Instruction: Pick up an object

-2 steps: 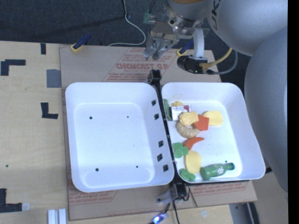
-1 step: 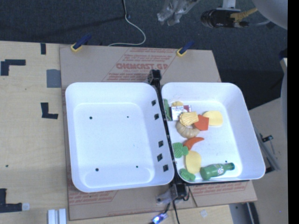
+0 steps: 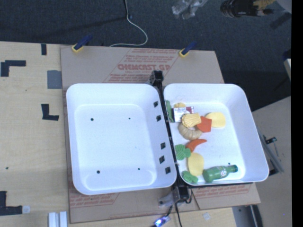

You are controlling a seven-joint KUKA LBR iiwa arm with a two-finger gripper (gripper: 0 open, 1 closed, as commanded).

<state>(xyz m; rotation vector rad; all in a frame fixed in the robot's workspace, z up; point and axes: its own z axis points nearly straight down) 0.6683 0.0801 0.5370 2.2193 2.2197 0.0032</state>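
The right bin (image 3: pixel 246 126) holds a cluster of small toy foods. Near its front lies a green bottle (image 3: pixel 220 172), beside a yellow piece (image 3: pixel 195 164) and a green piece (image 3: pixel 190 177). Further back are an orange carrot (image 3: pixel 195 144), a tan croissant (image 3: pixel 189 132), a ridged yellow chip (image 3: pixel 191 120), an orange-red piece (image 3: pixel 204 125), a yellow lemon (image 3: pixel 216 119) and a small white-and-red box (image 3: pixel 181 112). My gripper (image 3: pixel 188 6) hangs blurred at the top of the view, beyond the bench's far edge and well away from both bins.
The left bin (image 3: pixel 113 141) sits against the right one, joined by black clips along the shared wall. Both rest on a cardboard sheet (image 3: pixel 137 65) held by yellow and blue clamps. A white cable (image 3: pixel 135 27) trails over the dark floor behind.
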